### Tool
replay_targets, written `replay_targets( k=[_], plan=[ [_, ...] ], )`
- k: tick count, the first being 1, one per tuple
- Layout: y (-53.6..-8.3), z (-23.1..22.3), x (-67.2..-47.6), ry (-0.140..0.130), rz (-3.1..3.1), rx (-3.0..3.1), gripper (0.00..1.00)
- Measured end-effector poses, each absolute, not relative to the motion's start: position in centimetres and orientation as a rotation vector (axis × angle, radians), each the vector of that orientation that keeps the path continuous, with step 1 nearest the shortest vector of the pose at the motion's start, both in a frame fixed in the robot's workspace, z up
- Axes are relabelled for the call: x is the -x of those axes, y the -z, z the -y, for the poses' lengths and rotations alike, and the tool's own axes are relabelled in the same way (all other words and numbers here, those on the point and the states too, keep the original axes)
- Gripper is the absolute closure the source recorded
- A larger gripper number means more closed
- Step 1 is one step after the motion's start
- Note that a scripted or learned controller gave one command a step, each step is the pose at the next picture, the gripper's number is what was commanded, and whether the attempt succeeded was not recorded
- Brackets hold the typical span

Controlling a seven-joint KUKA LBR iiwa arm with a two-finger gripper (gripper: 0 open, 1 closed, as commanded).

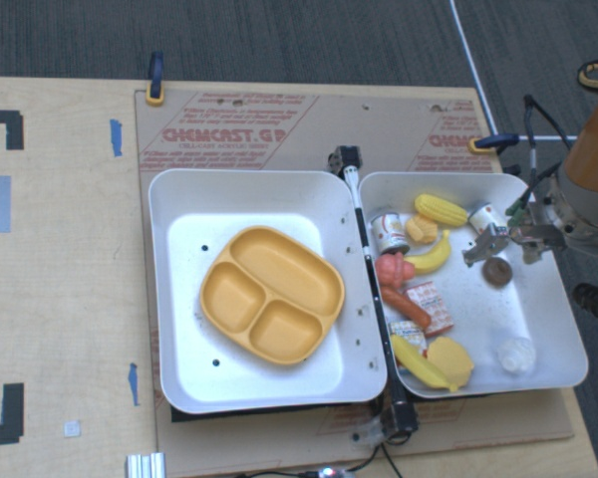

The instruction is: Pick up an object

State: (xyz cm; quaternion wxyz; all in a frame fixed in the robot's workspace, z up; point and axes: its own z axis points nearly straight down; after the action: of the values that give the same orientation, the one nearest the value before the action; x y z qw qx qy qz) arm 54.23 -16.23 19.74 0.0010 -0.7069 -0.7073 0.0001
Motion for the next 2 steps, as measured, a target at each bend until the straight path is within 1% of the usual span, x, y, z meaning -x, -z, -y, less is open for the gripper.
replay_targets(
  k=[1,2],
  plan=[
    [-9.7,13.4,-53.5,0.008,2.225,2.227,0.00],
    [-8.9,9.4,-52.5,0.010,2.227,2.231,0.00]
  ],
)
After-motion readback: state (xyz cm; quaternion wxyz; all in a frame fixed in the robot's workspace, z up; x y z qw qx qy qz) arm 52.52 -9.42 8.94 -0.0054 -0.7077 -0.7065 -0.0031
